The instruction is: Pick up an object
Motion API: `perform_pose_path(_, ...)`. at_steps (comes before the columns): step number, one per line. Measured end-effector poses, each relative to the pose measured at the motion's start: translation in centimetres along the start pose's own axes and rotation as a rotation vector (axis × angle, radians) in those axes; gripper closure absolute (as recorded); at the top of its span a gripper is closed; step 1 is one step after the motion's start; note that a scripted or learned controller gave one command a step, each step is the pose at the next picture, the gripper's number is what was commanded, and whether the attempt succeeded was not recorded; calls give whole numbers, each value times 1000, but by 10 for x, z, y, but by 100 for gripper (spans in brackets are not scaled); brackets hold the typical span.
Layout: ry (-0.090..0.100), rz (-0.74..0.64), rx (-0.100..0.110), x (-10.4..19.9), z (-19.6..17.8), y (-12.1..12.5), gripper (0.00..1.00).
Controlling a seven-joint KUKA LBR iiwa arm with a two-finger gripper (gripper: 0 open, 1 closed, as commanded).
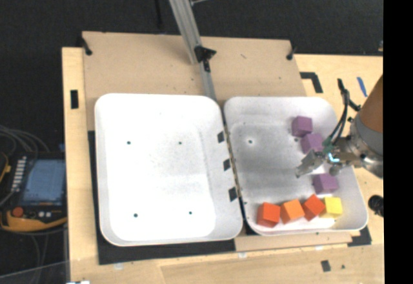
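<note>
Camera view, nearest edge first: in the right bin (271, 115), three orange blocks (292, 210) and a yellow block (333, 205) line its near wall. Farther in, a purple block (325, 182) lies just beside the end effector (314, 161), fingers spread apart and holding nothing. Two more purple blocks (306, 133) sit beyond it.

The gripper (314, 163) hovers among three purple cubes (301, 125) in the right bin (258, 121), with orange cubes (292, 210) toward six o'clock.
</note>
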State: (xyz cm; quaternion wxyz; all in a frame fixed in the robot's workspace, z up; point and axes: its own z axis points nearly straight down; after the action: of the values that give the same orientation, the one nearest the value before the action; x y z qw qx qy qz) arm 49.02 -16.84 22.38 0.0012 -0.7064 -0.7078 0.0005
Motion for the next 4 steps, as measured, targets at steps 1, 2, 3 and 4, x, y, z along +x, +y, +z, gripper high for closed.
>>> perform_pose_path(1, -1, 3, -5, 0, -2, 1, 0)
perform_pose_path(2, -1, 3, -1, -10, 50, 6, 0)
perform_pose_path(3, 0, 3, 3, -14, 113, 3, 0)
perform_pose_path(4, -1, 4, -4, -15, 125, 4, 0)
